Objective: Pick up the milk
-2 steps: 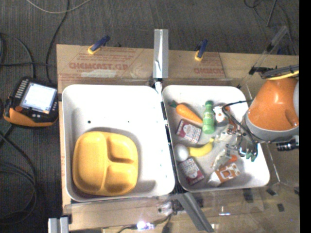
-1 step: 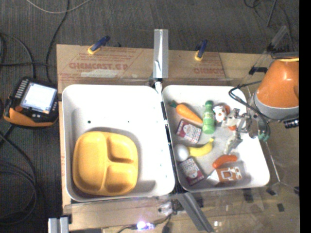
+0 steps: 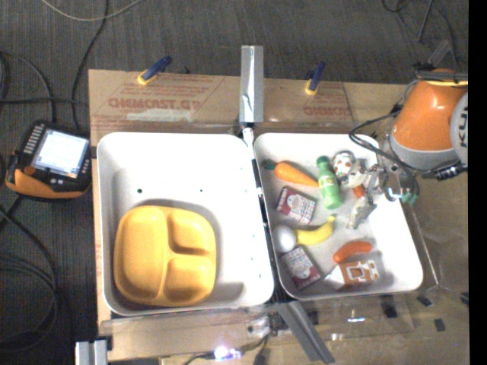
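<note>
Dark carpet with loose cables surrounds your worktop [image 3: 103,97], which is faced in brown cardboard and carries two shallow white bins side by side. Left bin [image 3: 152,150]: one yellow divided plate [image 3: 165,255]. Right bin [image 3: 411,265]: carrot [image 3: 295,175], green bottle [image 3: 329,182], two maroon cartons [image 3: 295,204], banana [image 3: 316,233], white egg [image 3: 284,239], red sausage [image 3: 352,250], and the milk [image 3: 359,271]. You should treat that last identification as a judgement. It is the small orange-and-white carton in the bin's near right corner, and the maroon pair could be mistaken for it. Milk, condition: lying flat on a broad face, long axis roughly along the near wall, pale label patches uppermost, just beside the sausage and close to the wall. Hand [image 3: 365,198]: hanging from the grey arm with its orange band [image 3: 430,120], over the far right part of the same bin, beside the green bottle. Whether it is released or clenched you cannot tell from this view, and nothing is seen held in it. Relation to note: the milk lies toward the near wall from the hand, almost straight down the view, with the sausage between them. You would likely want the grasp set across the carton's short side.
</note>
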`<state>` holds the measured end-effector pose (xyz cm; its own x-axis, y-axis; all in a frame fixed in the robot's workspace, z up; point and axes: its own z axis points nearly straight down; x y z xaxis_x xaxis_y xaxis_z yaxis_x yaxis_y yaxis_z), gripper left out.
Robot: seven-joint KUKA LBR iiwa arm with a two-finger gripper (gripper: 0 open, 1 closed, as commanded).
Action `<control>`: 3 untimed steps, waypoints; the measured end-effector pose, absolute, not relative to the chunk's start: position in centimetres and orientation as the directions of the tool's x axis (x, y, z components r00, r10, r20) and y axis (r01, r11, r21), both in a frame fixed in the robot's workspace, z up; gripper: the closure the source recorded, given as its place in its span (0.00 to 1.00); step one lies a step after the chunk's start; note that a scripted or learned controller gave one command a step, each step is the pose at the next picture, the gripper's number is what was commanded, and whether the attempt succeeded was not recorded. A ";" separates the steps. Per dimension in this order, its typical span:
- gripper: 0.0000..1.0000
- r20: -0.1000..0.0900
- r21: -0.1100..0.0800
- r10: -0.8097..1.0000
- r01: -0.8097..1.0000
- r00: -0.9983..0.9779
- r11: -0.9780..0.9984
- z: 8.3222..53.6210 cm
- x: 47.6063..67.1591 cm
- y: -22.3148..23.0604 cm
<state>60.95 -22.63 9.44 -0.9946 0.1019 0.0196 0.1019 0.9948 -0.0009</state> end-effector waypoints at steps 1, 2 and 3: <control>1.00 -0.008 0.000 0.103 0.103 -0.995 0.995 10.4 61.5 -22.5; 0.00 0.013 0.002 0.105 0.105 -0.994 0.995 10.0 61.0 -22.5; 0.00 0.009 -0.005 -0.066 -0.066 -0.998 0.998 9.4 61.1 -23.0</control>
